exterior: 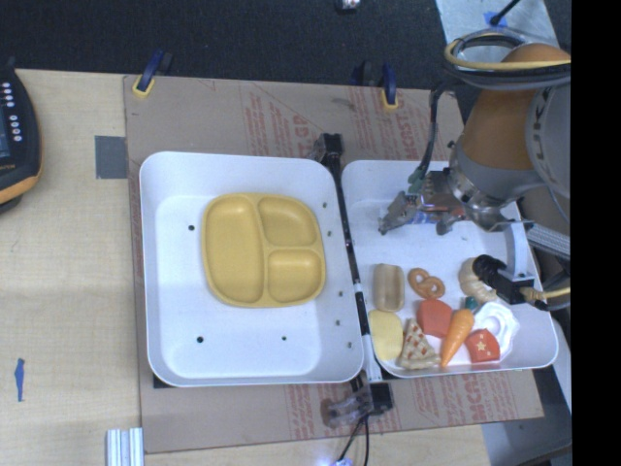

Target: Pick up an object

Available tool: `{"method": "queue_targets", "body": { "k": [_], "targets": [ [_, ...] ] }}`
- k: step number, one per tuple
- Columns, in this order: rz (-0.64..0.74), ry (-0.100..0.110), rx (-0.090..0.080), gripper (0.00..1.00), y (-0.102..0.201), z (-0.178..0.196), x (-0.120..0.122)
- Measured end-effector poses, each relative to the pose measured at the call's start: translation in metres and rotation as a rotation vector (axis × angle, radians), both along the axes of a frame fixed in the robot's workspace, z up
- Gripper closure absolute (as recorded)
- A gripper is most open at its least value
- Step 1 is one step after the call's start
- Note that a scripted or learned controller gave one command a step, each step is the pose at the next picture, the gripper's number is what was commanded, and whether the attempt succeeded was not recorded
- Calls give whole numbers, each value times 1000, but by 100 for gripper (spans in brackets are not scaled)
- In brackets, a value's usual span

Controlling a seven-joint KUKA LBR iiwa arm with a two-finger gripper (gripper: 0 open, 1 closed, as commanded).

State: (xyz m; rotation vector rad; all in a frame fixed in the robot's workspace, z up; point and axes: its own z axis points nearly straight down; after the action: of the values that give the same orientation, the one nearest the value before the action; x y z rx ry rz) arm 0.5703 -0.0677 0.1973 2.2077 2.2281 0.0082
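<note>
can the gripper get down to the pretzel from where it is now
Probably yes. The gripper hangs over the bare upper part of the right bin, and the pretzel lies just below it in the view with nothing on top, though the red piece sits close beside it.

Toy food (437, 323) in right bin (364, 197)

Reaches in from the right, grey, with the orange band (505, 115) bulking large at the upper right above the wrist. Angled down and leftward, wrist (475, 187) low, just below the band. Ends in the hand (419, 214), pointing left, with two dark fingers (393, 216) splayed apart at the tips, nothing seen between them. Trails a thin dark cable (434, 129) in a loop along the left side of the band down to the wrist.
</note>
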Motion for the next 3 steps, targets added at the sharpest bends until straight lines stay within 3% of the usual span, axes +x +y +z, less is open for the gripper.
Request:
{"method": "queue_targets", "body": {
  "k": [1,2,3],
  "targets": [
    [-1,2,0,100,42,30,48],
    [-13,16,-2,100,-41,-18,21],
    [-4,11,0,0,-35,-16,23]
  ]
}}
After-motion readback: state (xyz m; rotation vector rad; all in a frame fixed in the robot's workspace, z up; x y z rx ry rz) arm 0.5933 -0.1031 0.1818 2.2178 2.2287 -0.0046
